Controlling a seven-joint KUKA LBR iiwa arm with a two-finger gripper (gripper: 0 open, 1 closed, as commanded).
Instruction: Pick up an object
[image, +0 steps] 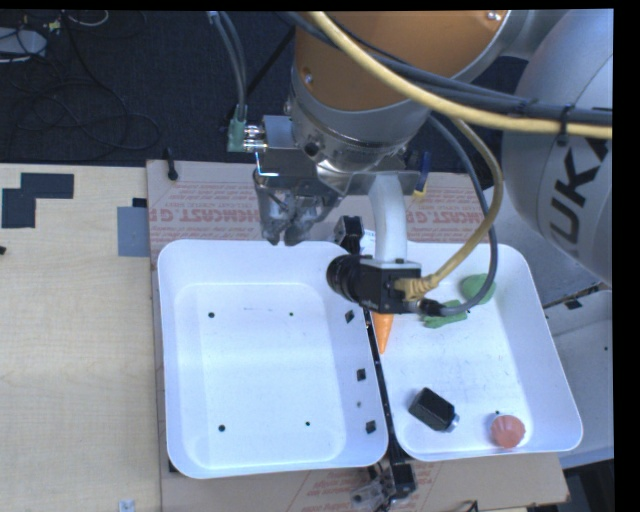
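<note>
The gripper (290, 225) hangs from the wrist above the far rim of the left bin (180, 300), near where the two bins meet. It sits over the bin's back edge, not down among any objects. Fingertips look pressed together with nothing between them, so I read it as closed and empty. All the candidates are in the right bin (560, 400): an orange carrot-like piece (383, 330) by the divider, partly under the black camera mount (375, 282) hanging off the arm; a green piece (470, 295) near the far right side, partly hidden by the yellow cable (460, 262); a black block (433, 409) toward the near side; and a small reddish round thing (507, 430) near the front right corner. All four lie on the bin floor, well apart from the gripper. My read: the pick is not done, and nothing is lifted. Left to do: move over the right bin, spread the fingers, descend on one object, grip, raise.
</note>
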